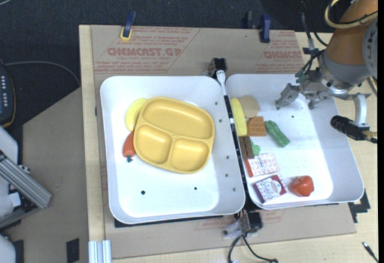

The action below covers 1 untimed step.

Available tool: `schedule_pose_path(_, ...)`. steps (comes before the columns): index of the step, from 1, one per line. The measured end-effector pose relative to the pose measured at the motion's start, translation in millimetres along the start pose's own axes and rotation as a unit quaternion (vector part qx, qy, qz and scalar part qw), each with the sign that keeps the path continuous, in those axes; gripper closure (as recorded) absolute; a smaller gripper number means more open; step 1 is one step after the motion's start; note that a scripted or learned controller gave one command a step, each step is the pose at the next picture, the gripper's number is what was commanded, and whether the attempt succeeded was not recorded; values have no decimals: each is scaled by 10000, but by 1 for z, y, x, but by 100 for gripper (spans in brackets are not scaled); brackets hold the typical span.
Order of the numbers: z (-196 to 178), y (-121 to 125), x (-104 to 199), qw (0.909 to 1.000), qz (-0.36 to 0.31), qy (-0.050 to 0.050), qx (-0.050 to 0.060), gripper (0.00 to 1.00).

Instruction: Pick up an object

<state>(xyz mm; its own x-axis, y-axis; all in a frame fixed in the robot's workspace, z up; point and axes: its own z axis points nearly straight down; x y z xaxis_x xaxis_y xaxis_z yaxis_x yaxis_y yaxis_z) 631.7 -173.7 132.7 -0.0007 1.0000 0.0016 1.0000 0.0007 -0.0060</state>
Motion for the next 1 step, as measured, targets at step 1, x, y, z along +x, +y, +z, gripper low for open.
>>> schedule_pose_path(1,51,-1,1,10000,-1,0,0,0)
